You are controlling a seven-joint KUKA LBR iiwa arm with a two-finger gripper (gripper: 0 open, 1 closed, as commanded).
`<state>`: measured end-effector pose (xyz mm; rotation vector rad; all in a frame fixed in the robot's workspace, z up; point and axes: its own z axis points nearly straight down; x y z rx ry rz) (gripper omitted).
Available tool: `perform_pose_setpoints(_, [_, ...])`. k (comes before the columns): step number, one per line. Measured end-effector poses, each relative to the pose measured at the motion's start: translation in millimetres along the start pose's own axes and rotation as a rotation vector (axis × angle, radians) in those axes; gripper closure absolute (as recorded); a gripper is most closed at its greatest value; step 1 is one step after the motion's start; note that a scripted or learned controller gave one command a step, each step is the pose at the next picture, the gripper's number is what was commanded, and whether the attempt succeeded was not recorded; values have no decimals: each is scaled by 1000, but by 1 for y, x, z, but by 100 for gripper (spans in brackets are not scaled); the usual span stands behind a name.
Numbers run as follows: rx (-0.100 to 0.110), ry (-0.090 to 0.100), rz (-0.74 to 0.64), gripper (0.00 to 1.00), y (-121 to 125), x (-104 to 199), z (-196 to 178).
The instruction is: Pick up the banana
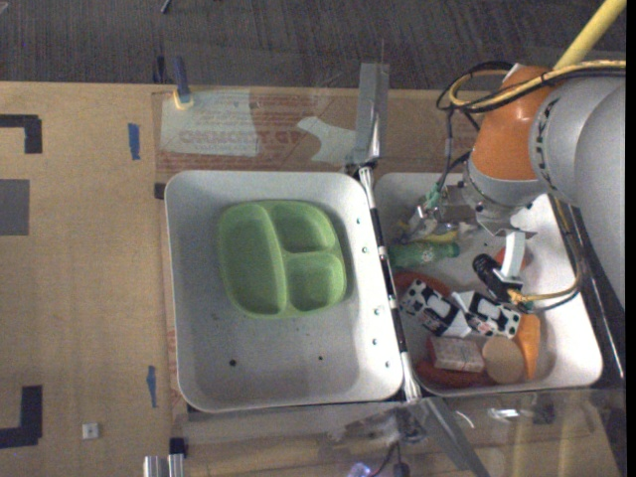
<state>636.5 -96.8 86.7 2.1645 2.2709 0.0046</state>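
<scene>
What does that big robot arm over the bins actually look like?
The arm is thick, rounded and pale grey, with a glossy orange band above the wrist. Yellow and black cables loop around it, and the gripper end is small grey metal.

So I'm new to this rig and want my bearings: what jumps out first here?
The green divided plate stands out, alone in the left bin. The grey arm with its orange band reaches into the right bin, above a crowded heap of toy food. The gripper sits at a yellow object, likely the banana.

A robotics lab: a cardboard-topped bench [79, 266] marked with blue tape [134, 139], two white bins [189, 266], loose cables [477, 78].
</scene>
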Motion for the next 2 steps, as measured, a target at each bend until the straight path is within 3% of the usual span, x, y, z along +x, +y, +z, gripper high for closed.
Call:
perform_pose_setpoints(1, [-1, 1, 3, 100, 0, -1, -10])
perform_pose_setpoints(2, [4, 0, 272, 100, 33, 30, -98])
